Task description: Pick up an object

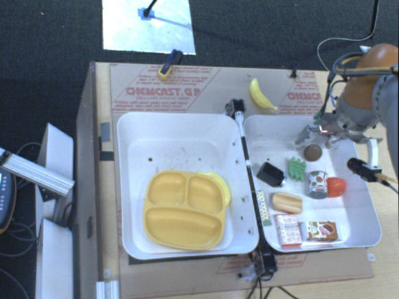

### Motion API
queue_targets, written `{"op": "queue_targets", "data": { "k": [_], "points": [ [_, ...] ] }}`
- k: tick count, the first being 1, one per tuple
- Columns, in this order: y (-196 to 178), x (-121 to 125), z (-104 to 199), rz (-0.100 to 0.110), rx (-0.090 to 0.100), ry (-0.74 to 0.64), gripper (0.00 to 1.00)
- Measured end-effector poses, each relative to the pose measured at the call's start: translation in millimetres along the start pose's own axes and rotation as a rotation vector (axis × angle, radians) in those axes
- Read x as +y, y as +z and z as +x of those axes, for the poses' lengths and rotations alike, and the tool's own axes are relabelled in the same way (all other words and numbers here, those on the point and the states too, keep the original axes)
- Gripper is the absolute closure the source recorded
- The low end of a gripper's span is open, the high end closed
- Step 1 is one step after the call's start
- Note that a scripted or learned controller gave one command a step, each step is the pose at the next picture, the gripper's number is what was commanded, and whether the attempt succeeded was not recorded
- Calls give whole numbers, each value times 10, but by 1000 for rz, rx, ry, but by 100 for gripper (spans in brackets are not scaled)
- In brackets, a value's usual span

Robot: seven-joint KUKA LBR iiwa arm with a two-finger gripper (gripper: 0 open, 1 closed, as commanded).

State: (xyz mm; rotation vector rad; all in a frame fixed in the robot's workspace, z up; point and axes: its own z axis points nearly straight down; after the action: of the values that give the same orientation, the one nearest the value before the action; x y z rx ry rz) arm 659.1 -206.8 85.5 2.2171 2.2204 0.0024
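Gripper (322,131) hung at far edge of right bin (368,229), just above and beside small brown round object (312,151); nothing seen between fingers, and whether open or shut couldn't be told at this res.

Camera view, right bin: brown round piece nearest to gripper, apart from rest; green toy (297,167) just nearer; black block (270,174) by centre wall; can (317,184) touching red tomato (335,186); bun-like piece (287,202) below; two small cartons (287,230) (322,230) along near edge.

Left bin (131,167): held yellow divided tray (184,209) w/ yellow piece (219,185) tucked at its right rim. Banana (262,96) lay outside both bins, on board behind.

Risks, judged: likely target brown piece, being closest; round shape might roll or squirt out if fingers closed off-centre; sat near bin's back wall, so descent could clip wall or rim; green toy close enough to get nudged or caught along w/ it; empty close plausible if aim drifted.
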Motion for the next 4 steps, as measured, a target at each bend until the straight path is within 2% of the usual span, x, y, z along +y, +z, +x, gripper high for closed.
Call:
{"op": "queue_targets", "data": {
  "k": [1,2,3,4],
  "points": [
    [6,-260,149,2,1,0,0],
    [-436,44,3,-1,0,-2,0],
    [15,-271,224,3,2,-1,0],
    [-118,105,2,-1,0,-2,0]
  ]
}}
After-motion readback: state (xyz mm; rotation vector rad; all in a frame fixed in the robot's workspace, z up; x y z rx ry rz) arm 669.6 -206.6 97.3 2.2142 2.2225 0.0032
